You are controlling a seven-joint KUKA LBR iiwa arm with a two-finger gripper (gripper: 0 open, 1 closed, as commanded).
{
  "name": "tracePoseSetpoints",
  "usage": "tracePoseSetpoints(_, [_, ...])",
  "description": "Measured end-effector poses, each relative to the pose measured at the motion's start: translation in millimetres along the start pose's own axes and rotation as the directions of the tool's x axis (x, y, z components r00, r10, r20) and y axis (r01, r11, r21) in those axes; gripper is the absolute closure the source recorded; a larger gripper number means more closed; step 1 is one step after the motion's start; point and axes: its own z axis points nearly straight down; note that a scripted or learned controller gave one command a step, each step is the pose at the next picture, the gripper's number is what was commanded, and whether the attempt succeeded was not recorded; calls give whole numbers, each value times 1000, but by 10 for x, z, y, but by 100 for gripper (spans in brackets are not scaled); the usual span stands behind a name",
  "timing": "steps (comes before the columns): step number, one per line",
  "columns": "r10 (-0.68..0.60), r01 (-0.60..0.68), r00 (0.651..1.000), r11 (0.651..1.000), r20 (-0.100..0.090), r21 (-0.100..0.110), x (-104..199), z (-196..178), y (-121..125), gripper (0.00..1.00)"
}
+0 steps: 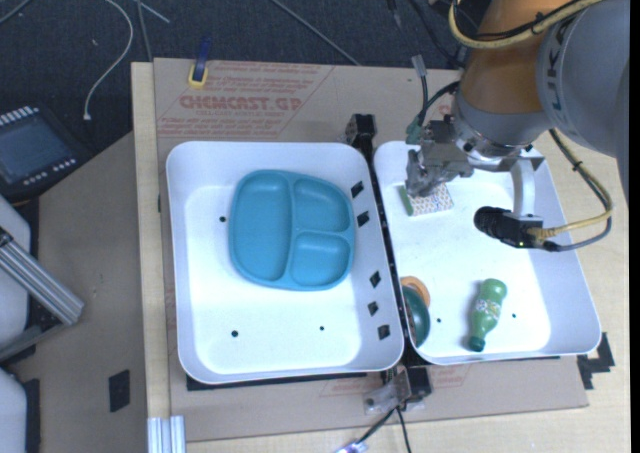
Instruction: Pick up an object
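In the right bin (560, 281), my gripper (430, 177) hangs low near the far left corner. Right under its tip, touching or nearly touching it, lies a small speckled white block (431, 203) on the bin floor. A green bottle (486, 313) lies near the front edge of the same bin. A teal and orange rounded object (415, 307) rests against the bin's front left wall. The left bin (200, 271) holds a blue divided plate (292, 229).
The grey arm with its orange band (520, 31) reaches in from the upper right, above the right bin's far side. A black divider with clips (372, 241) runs between the bins. Cables trail on the dark floor behind the bench.
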Motion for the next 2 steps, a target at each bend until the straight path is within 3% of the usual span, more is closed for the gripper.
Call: tracePoseSetpoints(2, [2, -2, 1000, 1000, 0, 0, 908, 113, 358, 100])
